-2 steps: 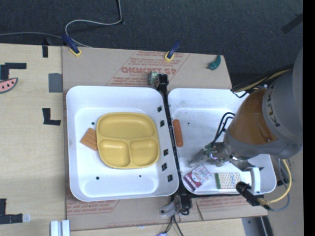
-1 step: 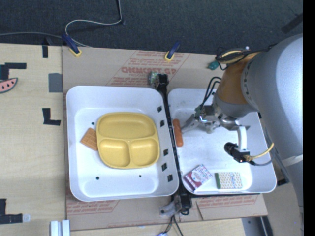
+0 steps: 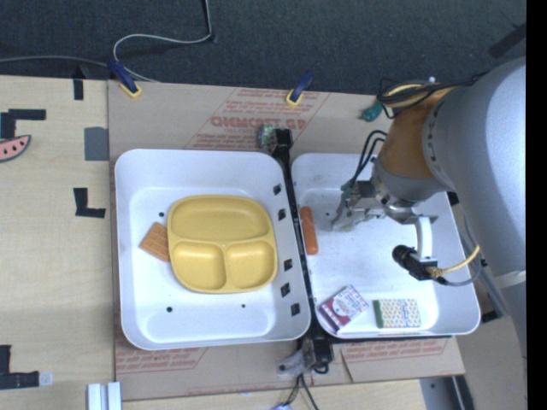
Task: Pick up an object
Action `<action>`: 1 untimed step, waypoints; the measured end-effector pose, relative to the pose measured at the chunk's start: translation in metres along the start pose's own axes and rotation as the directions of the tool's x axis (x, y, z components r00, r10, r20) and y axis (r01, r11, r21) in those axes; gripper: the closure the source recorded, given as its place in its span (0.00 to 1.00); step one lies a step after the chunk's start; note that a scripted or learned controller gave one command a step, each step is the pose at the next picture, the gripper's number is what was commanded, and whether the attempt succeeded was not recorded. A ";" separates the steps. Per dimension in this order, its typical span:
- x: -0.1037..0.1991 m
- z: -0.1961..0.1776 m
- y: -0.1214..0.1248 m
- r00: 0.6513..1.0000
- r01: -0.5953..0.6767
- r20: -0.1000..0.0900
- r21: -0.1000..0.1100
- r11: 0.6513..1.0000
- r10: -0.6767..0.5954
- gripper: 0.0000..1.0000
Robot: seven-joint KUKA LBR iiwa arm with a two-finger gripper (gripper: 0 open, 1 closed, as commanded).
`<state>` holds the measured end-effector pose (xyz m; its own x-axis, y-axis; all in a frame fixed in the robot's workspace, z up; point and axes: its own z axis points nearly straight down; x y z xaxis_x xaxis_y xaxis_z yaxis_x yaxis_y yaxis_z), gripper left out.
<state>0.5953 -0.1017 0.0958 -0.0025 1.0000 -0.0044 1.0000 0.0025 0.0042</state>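
Gripper (image 3: 349, 214) hung low in right bin (image 3: 444, 319), near orange sausage (image 3: 308, 231); claw state could not be told.

In the left bin (image 3: 137, 314), the yellow tray (image 3: 224, 242) blocks the centre; bare floor runs along 6 o'clock. In the right bin (image 3: 461, 319), the arm (image 3: 427, 143) crowds 12 to 3; packets (image 3: 344, 306) (image 3: 398, 313) sit at 6, a sausage (image 3: 308, 230) at 9; its middle lies bare.

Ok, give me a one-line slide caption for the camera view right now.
Gripper low in the right bin beside the orange sausage; yellow divided plate fills the left bin.
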 end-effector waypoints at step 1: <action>0.000 0.000 0.000 1.000 0.000 0.001 0.000 1.000 0.000 0.00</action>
